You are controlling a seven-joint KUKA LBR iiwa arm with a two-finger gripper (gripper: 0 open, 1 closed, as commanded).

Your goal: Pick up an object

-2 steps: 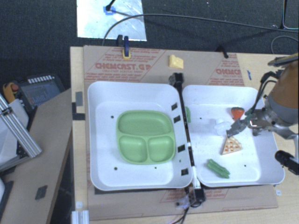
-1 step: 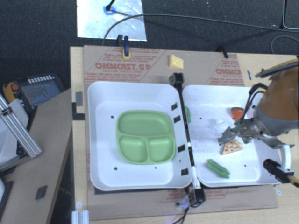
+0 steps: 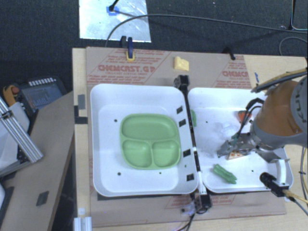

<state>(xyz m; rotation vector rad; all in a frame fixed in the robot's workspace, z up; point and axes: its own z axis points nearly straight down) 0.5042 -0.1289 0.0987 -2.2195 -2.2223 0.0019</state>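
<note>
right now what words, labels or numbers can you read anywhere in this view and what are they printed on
"CHEMCAST GP": red print on the brown protective paper sheet under the two white bins, behind the left bin.
The same red print repeats behind the right bin, cut off and blurred there.
Grey handheld pendant with a screen: markings too small to read.

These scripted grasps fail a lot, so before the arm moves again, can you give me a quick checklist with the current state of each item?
1. Hand is over the right bin, where the loose objects lie: ok.
2. A target lies close by: a small tan and orange item sits right beside the hand: ok.
3. Something is actually held by the hand: cannot tell.
4. The green object lies apart from the hand, nearer the front wall, not in its way: ok.
5. The green divided tray lies flat in the left bin, away from the arm: ok.
</note>
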